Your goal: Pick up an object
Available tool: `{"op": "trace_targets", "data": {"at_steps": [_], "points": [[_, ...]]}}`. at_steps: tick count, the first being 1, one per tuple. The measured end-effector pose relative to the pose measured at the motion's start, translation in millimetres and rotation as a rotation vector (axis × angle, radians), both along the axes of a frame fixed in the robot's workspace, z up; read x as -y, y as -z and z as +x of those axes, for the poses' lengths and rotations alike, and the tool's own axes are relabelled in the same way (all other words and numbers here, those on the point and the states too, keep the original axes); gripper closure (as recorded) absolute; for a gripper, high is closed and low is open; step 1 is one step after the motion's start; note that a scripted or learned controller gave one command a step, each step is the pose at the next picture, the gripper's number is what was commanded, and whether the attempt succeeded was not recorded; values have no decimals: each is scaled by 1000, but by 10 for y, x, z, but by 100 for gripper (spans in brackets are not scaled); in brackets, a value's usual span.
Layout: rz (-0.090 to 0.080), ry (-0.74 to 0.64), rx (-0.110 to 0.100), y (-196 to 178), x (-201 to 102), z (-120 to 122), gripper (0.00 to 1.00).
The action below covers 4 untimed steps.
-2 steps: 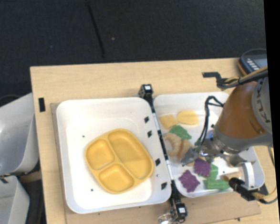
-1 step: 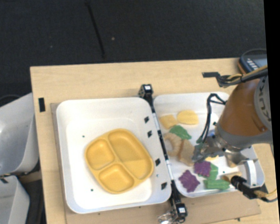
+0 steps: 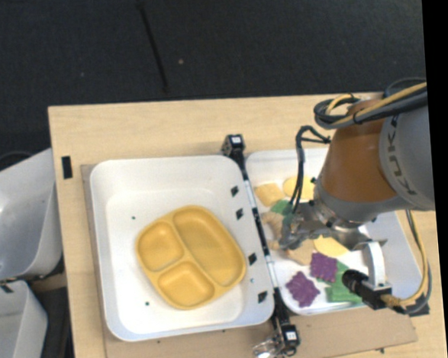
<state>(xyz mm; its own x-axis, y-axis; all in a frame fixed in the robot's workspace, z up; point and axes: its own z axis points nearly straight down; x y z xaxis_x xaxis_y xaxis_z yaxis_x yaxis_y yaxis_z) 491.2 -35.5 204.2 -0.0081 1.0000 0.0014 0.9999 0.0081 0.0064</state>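
On wooden bench [image 3: 151,126], two white bins [image 3: 112,220]

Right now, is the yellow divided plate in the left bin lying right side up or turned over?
Right side up. The yellow plate lies flat in the left bin, its three hollow compartments facing up.

Light wood tabletop [image 3: 76,246], pale tan, bare along left and top edges. Two shallow white bins sit directly on it, side by side, touching along the middle seam: left bin [image 3: 125,296] and right bin [image 3: 400,235]. Small black mark [image 3: 67,168] near tabletop's left edge.
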Motion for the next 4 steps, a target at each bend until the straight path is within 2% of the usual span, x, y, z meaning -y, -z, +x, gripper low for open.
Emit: {"op": "trace_targets", "data": {"at_steps": [1,2,3,4], "points": [[2,-3,0,-501,-790,-3,100],[-2,4,-4,-578,-728,1,100],[1,0,-2,-1003,-1383,-11,100],[-4,12,-10,88,-897,380,100]]}}
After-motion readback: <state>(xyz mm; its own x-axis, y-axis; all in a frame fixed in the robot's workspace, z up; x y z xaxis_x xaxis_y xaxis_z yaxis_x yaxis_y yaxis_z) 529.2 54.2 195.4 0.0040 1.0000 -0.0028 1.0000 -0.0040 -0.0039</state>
